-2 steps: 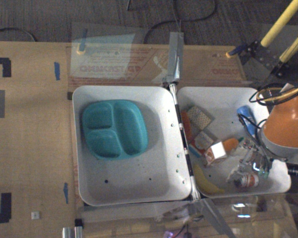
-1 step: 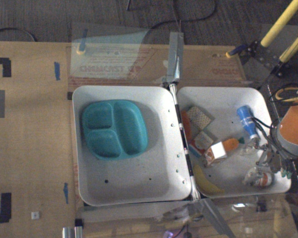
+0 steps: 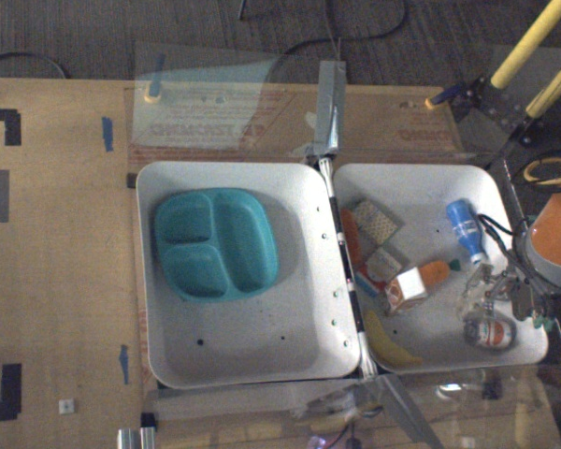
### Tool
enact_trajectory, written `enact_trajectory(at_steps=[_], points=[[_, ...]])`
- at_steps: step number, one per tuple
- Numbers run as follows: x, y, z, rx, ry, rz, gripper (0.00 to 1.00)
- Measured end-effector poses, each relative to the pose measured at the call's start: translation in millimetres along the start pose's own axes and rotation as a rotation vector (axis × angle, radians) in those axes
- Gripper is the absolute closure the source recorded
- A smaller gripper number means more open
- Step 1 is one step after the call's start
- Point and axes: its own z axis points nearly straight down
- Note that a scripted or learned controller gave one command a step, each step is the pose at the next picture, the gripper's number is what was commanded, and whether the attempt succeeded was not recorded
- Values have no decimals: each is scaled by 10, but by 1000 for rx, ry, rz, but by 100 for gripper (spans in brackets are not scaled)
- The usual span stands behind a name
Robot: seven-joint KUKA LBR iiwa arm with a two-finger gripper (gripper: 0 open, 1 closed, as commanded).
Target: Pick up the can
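Observation:
A small silver can with a red label (image 3: pixel 489 333) lies on its side in the front right corner of the right bin (image 3: pixel 421 178). My gripper (image 3: pixel 496 293) hangs just behind and above the can, close to the bin's right wall. The arm's orange band (image 3: pixel 553 239) shows at the right edge of the view. Glare and clutter around the gripper blur its shape. Nothing is visibly lifted off the bin floor.
The right bin also holds a blue cylinder (image 3: pixel 464 228), a carrot (image 3: pixel 435 271), a small box (image 3: pixel 407 289), a banana (image 3: pixel 388 340) and a speckled pad (image 3: pixel 375 221). A teal divided plate (image 3: pixel 215 243) sits in the left bin (image 3: pixel 243 344).

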Motion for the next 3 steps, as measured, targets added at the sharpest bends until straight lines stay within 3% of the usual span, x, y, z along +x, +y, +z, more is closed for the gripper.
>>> enact_trajectory(at_steps=[1, 2, 3], points=[[24, -68, -943, 6, 22, 307, 100], [50, -123, -6, 13, 26, 769, 100], [37, -114, 111, 16, 19, 1223, 100]])
